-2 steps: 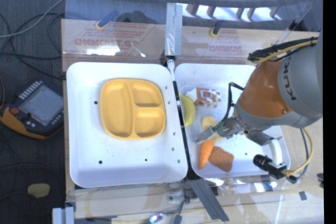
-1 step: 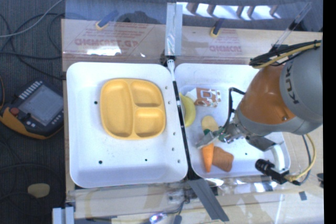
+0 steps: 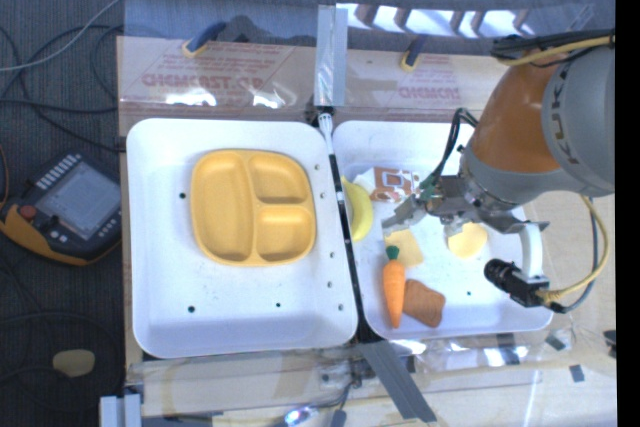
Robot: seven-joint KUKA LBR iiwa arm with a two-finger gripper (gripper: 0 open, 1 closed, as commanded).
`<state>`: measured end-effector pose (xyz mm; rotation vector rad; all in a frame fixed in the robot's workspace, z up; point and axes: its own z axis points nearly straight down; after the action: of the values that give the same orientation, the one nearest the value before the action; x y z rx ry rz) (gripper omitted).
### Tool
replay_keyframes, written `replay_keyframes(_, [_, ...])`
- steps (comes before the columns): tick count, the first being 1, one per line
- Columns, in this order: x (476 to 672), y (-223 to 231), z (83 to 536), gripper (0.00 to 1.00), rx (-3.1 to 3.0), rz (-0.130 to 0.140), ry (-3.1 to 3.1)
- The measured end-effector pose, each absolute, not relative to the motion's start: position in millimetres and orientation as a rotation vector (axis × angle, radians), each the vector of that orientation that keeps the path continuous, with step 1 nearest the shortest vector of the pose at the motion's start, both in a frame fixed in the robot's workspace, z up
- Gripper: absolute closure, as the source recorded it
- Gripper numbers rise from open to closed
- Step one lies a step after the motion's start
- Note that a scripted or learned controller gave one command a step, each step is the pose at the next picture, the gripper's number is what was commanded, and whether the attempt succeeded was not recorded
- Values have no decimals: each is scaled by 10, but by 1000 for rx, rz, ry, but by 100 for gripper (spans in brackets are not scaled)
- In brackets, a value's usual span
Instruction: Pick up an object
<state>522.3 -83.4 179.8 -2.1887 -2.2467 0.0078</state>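
1. Near edge of table [image 3: 560, 355]: clamps and tape strips along the front lip, below both bins.
2. Right bin [image 3: 470, 315], front part: toy carrot [image 3: 394, 287] lying lengthwise, green top toward 12 o'clock, tip toward 6. Touching it at its 3 o'clock side, an orange-brown wedge piece [image 3: 424, 303].
3. Just at 12 o'clock of the carrot top: small pale yellow block [image 3: 405, 246].
4. Right bin middle: end effector [image 3: 440, 205] low over the bin floor, arm [image 3: 545, 120] coming in from 3 o'clock with the orange band above the wrist. Cannot tell whether it is clenched or released; nothing seen grasped.
5. Pale yellow round piece [image 3: 467, 240] just at 5 o'clock of the end effector, partly covered by the wrist hardware.
6. Black connector with cable [image 3: 515, 282] hanging off the wrist at 4 o'clock, over the bin's right side.
7. Yellow curved item [image 3: 359, 208] against the divider wall, at 9 o'clock of the end effector. White-and-orange printed packet [image 3: 393, 183] at its 2 o'clock.
8. Left bin [image 3: 160, 315]: yellow three-compartment plate [image 3: 253, 206] near centre.
9. Far side: cardboard [image 3: 225, 75] behind both bins.
10. Floor at 9 o'clock: teach pendant [image 3: 58, 207], cables.
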Motion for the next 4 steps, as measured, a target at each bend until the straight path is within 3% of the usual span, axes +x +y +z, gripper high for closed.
replay_keyframes(1, [5192, -488, 1869, 0, -2396, 10, -2024])
replay_keyframes(2, [5201, -602, 1796, 0, -1982, 9, -2430])
replay_keyframes(3, [5111, -1137, 872, 0, -1960, -7, -2462])
replay_keyframes(4, [4914, -1006, 880, 0, -2178, -16, -2286])
